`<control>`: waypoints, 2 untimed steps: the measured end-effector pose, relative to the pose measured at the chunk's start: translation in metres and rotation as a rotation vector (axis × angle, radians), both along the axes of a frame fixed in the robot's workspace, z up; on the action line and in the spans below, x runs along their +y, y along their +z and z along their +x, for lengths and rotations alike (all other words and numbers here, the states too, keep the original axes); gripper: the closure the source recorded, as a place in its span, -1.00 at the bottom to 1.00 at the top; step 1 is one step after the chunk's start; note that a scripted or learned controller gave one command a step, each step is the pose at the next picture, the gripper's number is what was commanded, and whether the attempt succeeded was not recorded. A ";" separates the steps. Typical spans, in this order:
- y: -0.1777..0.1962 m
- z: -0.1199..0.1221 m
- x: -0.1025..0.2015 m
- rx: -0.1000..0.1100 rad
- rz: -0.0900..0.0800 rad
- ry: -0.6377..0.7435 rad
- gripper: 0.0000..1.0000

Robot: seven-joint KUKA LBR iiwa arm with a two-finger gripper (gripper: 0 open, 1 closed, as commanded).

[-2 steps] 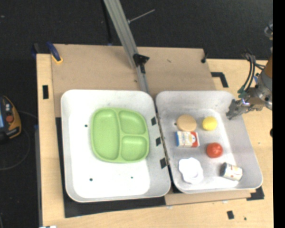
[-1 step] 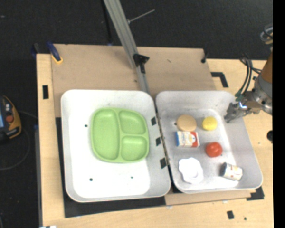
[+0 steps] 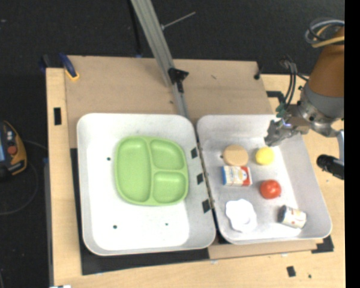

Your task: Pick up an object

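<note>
The right bin (image 3: 300,155) holds a tan round bun (image 3: 235,156), a yellow ball (image 3: 264,156), a small red and white carton (image 3: 236,176), a red tomato-like ball (image 3: 270,189), a white crumpled piece (image 3: 240,215) and a small white can lying on its side (image 3: 292,216). My gripper (image 3: 276,134) hangs over the bin's far right part, just above and right of the yellow ball, and holds nothing that I can see.
The left bin (image 3: 96,221) carries a green three-part tray (image 3: 151,171). A grey metal pole (image 3: 156,38) slants down to the gap between the bins. A handheld pendant (image 3: 1,149) lies off the bench at the left.
</note>
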State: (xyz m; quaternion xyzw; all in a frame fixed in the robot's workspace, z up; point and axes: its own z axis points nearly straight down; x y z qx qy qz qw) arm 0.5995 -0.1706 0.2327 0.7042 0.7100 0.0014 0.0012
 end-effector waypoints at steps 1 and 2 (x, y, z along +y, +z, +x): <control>0.010 0.009 0.054 0.000 0.001 0.000 1.00; 0.014 0.031 0.113 0.001 0.001 0.000 1.00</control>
